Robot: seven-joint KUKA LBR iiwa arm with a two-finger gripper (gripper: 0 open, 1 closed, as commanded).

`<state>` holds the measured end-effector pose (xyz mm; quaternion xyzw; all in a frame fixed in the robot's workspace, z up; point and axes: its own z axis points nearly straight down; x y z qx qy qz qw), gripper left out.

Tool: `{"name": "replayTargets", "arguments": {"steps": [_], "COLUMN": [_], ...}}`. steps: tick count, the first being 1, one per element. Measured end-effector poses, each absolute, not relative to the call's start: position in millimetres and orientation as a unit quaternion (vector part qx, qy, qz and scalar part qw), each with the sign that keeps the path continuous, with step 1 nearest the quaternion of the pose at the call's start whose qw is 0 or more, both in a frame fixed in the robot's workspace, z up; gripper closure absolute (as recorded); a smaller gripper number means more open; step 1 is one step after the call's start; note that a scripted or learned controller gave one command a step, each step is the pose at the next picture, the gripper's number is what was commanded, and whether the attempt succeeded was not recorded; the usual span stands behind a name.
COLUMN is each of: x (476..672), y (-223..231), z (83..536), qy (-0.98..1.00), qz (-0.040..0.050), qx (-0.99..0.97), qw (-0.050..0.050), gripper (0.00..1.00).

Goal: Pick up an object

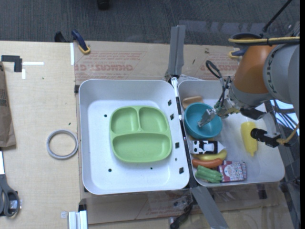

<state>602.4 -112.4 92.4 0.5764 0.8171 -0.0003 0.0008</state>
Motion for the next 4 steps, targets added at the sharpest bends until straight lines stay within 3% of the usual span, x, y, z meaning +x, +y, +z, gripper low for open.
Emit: {"name": "replayTargets", "arguments": {"steps": [1, 2, 3, 4], "x": [604.0, 659.9, 643.8, 641.2], "y": [-118, -59, -108, -40], "z": [104, 205, 135, 194], "qy": [0.816, 0.797, 0.826, 0.811], "qz": [-0.0015, -0.0004, -0.0013, -0.0038], "qx": [0.578, 0.604, 0.564, 0.585], "qw": [0.005, 0.003, 0.000, 0.007], "gripper": [1.00, 1.00, 1.00, 1.00]}}
